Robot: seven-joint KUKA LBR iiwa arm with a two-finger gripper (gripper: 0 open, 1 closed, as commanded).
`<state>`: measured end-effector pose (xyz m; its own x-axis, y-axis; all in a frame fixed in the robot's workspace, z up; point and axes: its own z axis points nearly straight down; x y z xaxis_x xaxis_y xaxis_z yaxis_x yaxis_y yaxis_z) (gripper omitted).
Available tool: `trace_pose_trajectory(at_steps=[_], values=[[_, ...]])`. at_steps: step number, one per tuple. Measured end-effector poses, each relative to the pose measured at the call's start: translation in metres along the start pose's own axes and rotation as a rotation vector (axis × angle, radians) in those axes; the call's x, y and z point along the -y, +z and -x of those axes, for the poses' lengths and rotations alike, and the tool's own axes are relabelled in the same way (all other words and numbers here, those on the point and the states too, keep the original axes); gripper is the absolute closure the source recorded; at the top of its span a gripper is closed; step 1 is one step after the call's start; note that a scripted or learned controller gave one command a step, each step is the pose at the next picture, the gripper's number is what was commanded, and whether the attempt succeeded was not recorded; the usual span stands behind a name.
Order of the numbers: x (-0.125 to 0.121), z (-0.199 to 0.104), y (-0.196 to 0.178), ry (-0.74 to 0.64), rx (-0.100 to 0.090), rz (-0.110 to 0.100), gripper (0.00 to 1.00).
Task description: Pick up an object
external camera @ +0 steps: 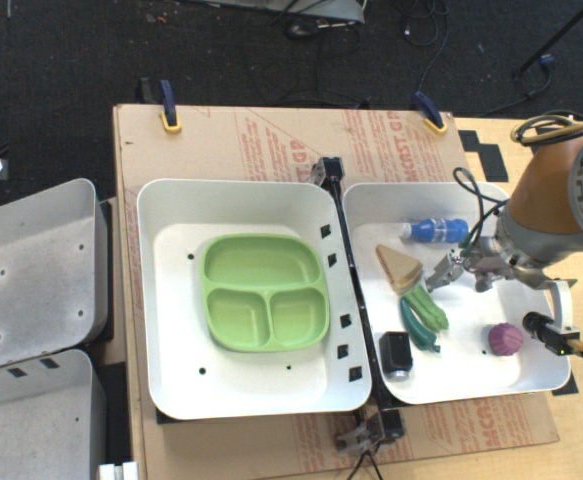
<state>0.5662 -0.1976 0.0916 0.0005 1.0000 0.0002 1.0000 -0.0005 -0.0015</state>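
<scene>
Reaching in from the right, the gripper (441, 273) hangs low over the right bin (371, 313), between the tan wedge (398, 265) and the blue bottle (437, 231) and just above the green bunch (423, 315); whether its fingers are spread or closed cannot be made out, and nothing shows between them. Behind it the arm (556, 203) is a rounded grey and orange bulk with black cables looping over its wrist.

Largest of the surroundings is the brown bench board (241, 138), printed with faded red lettering and pinned at its far edge by two yellow and blue clamps (170, 108). On it lie two shallow white bins side by side, smooth and round-cornered, with a black bracket along the seam between them. The left bin (161, 298) carries a pale green plate (265, 291), a matt rounded rectangle with three compartments.

In the right bin, the green bunch is a long, soft-looking thing lying at a slant, close beneath the gripper. The tan wedge is flat and triangular, just beside the bunch's upper end. The blue bottle lies on its side with a pale cap end, near the far wall. A small black block (396, 353) sits at the near left corner by the seam. A purple ball (505, 339), round and dull, rests well apart to the right, close to a black fitting on the arm
</scene>
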Motion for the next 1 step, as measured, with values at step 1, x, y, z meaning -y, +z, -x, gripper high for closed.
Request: trace_pose_trajectory(at_steps=[1], values=[[-0.0009, 0.0002, -0.0112, 0.0, 0.001, 0.003, 1.0]])
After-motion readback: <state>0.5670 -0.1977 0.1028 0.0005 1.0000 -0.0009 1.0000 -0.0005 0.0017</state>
